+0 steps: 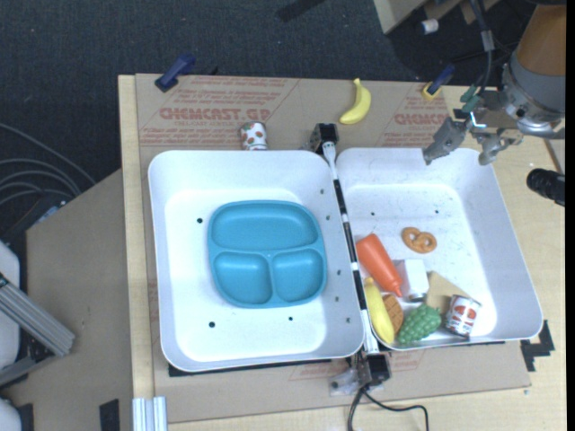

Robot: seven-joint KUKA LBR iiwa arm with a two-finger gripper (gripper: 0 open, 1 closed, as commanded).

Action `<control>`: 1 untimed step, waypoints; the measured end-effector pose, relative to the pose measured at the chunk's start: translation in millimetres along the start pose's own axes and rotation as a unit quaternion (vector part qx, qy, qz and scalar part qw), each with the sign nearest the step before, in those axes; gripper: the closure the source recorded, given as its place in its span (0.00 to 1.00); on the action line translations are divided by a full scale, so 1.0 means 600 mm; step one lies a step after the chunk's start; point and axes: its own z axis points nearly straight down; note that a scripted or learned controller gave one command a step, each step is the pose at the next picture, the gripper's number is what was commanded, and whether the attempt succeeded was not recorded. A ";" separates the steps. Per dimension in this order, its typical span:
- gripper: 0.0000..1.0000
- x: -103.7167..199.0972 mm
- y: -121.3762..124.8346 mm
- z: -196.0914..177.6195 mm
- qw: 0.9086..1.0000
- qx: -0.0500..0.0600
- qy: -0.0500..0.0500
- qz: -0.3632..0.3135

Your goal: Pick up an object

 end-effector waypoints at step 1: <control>0.00 0.024 -0.031 0.246 1.000 0.000 0.000 0.000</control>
